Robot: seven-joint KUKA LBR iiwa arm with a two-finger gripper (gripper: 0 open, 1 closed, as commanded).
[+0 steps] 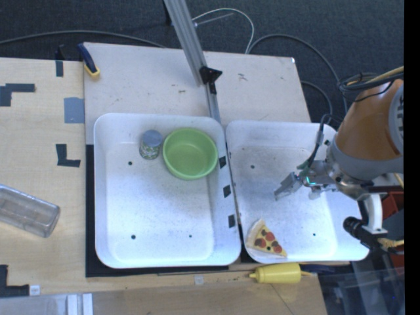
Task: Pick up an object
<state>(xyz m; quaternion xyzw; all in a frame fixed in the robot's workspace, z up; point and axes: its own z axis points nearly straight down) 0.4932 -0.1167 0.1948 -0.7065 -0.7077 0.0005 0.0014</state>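
Camera view shows the gripper [287, 188] low over the bare middle of the right bin [275, 133], and I cannot tell how its fingers stand. A pizza slice [265, 239] lies flat in that bin's front left corner, close to the walls; it looks light, thin and maybe bendy, so its thick crust edge seems best to take. The green bowl [190, 153] and small can [150, 144] sit together in the left bin [105, 176], with lots of open floor in front.

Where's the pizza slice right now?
The pizza slice lies in the right bin, at its near left corner, just above the yellow bottle and below-left of the gripper.
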